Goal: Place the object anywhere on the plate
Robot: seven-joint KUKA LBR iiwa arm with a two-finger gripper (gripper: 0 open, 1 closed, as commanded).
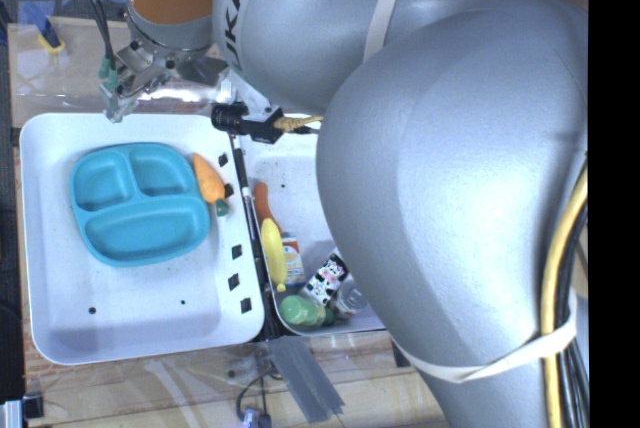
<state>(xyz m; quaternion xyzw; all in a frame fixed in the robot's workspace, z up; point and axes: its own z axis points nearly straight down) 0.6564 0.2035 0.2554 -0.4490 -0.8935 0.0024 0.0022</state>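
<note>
A blue plate (pixel 140 201) with three compartments lies in the left bin (pixel 60 316), toward its back. An orange toy carrot (pixel 208 178) with a green tip rests against the plate's right rim, on the bin floor. My gripper (pixel 118 101) hangs above the back edge of the left bin, up and left of the plate and well apart from the carrot. Nothing shows between its fingertips.
The right bin (pixel 290 151) holds a yellow banana (pixel 272 251), an orange stick, a green round toy (pixel 300 311), a black-and-white cow figure (pixel 325 281) and a small carton. The big grey arm covers most of that bin. The divider (pixel 243 236) runs between the bins.
</note>
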